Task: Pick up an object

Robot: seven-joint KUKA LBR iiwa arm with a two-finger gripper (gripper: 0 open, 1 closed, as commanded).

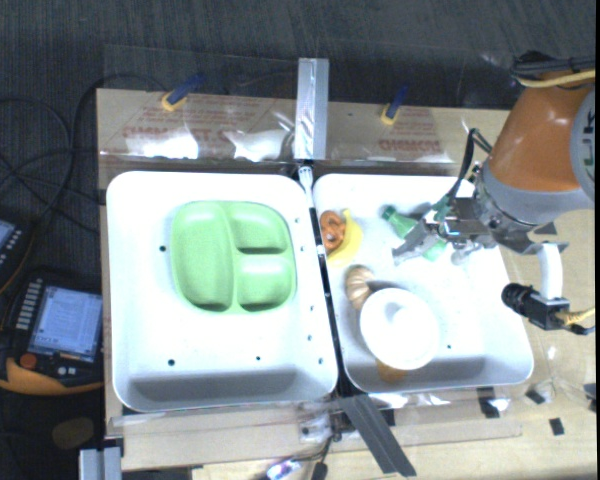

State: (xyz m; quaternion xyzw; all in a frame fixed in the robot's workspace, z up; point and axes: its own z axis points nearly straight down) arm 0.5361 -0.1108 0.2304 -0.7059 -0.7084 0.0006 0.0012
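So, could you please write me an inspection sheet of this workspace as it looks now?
Surface: bench bearing two shallow white bins, left bin and right bin.
Job's things: right bin holds a white round lid or cup, an orange and yellow toy, a tan piece and a green object.
Clutter: green divided tray in the left bin.
Gripper: gripper low over the right bin's upper part, beside the green object; grasp cannot be confirmed.
Cables: dark cables on the floor at the left.
Surroundings: handheld control pad left of the bench; plastic sheet clipped behind the bins.
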